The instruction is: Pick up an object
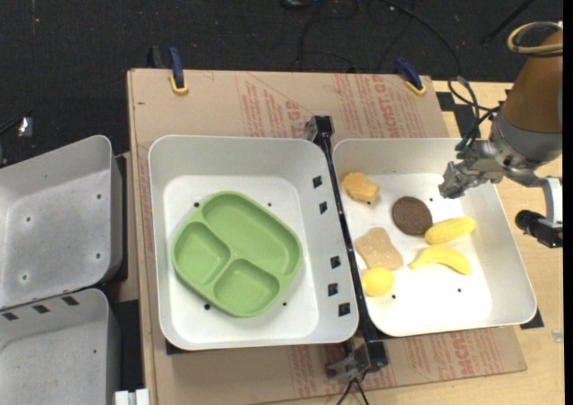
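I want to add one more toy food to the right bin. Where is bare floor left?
In the right bin, bare floor runs along the near wall, below the banana and lemon. The middle is crowded: cookie, bread slice, yellow pieces. The claw hovers at the far right corner.

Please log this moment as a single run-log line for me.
gripper: above right white bin, near far edge | holding: nothing seen | nearest: round brown cookie | green divided plastic plate: left bin
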`<state>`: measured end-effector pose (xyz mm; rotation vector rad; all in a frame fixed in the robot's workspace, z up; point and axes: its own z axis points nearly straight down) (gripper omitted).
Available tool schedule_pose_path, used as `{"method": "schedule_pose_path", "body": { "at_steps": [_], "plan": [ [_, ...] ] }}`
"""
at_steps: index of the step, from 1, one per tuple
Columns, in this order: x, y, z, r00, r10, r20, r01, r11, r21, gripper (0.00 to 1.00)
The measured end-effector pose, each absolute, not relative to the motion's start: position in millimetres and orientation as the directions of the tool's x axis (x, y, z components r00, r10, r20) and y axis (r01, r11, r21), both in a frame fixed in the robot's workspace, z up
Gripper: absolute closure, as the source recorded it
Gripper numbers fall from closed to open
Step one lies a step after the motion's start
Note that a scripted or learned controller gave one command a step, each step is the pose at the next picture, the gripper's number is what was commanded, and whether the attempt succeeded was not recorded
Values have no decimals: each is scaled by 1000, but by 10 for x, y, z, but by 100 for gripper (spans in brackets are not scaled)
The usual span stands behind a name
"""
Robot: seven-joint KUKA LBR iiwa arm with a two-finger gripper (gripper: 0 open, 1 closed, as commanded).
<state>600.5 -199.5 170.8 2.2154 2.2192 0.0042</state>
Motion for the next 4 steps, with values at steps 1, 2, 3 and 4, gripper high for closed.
{"method": "schedule_pose_path", "body": {
  "at_steps": [1, 2, 3, 4],
  "plan": [
    [5948, -2045, 2182, 1, 1000, -3, 1000, -1, 6, 100],
    [5959, -2048, 2559, -2, 1000, -2, 1000, 2, 6, 100],
    [5979, -1524, 2444, -7, 1000, 1, 1000, 7, -1, 100],
    [6079, -1035, 2519, -7, 1000, 0, 1000, 7, 2, 100]
  ]
}}
